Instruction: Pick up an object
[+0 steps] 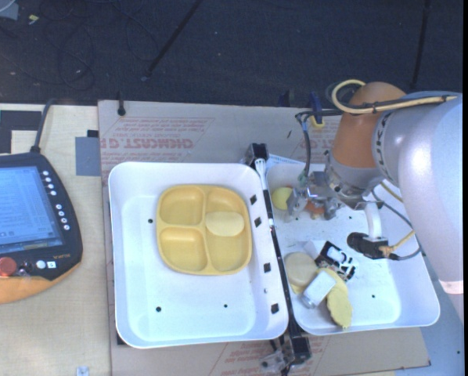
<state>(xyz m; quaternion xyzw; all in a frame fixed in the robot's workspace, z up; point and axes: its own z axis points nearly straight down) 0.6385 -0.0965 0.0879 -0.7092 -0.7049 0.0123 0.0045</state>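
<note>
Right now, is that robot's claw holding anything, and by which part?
It cannot be told: the gripper is low in the right bin beside a small yellow ball, its tips obscured.

Arm, one: broad smooth grey cylindrical link (pixel 426 178) with a glossy sheen. Orange rounded band (pixel 359 135) above the wrist. Yellow looped cable (pixel 345 92) at the top of the band, joining a pale hose along the link. Thin black wires (pixel 304 135) beside the band. Small metallic two-finger gripper (pixel 312 204); fine detail blurred. Black connector with yellow lead (pixel 371 245) below the wrist.
</note>
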